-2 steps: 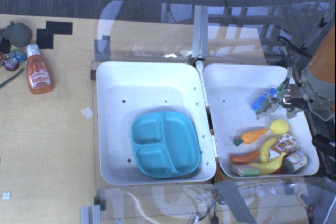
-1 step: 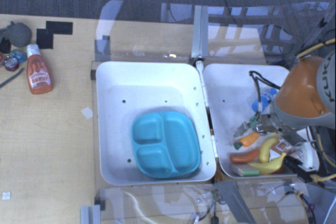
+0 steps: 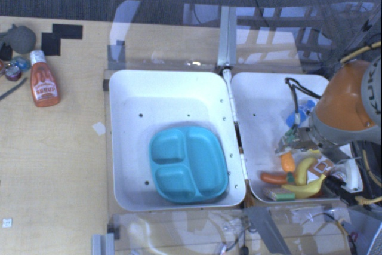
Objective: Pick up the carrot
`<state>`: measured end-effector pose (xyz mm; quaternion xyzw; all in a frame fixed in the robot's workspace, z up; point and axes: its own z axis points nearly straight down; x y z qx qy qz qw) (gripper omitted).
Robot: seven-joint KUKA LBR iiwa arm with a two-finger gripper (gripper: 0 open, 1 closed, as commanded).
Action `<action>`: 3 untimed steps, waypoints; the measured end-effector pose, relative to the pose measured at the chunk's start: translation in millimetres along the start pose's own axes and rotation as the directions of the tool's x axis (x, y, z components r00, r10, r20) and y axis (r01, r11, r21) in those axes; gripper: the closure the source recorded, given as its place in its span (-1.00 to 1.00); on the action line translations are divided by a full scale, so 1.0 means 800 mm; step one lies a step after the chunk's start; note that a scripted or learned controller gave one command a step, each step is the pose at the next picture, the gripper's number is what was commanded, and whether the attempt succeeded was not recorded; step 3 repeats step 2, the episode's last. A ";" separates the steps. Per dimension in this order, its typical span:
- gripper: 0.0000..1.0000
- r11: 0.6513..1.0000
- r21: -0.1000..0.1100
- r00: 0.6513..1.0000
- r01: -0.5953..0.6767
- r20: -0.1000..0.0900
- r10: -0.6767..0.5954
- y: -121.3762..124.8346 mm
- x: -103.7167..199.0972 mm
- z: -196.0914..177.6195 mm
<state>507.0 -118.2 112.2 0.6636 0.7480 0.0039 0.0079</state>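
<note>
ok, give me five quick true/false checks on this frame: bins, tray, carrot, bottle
1. The blue divided tray lies in the left bin. True.
2. The carrot lies on the blue tray. False: it lies in the right bin, near the front wall, beside the bananas.
3. The arm reaches over the right bin. True.
4. The ketchup bottle stands inside the left bin. False: it lies on the wooden bench, left of both bins.
5. The carrot is lifted clear of the bin. False: it rests on the bin floor.
</note>
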 end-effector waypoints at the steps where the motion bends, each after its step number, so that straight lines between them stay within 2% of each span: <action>1: 1.00 0.886 0.002 0.886 -0.464 -0.001 0.464 0.095 -0.002 0.028; 2: 1.00 0.895 0.013 0.895 -0.446 0.000 0.446 0.120 0.053 -0.118; 3: 1.00 0.895 0.013 0.895 -0.446 0.000 0.446 0.120 0.053 -0.118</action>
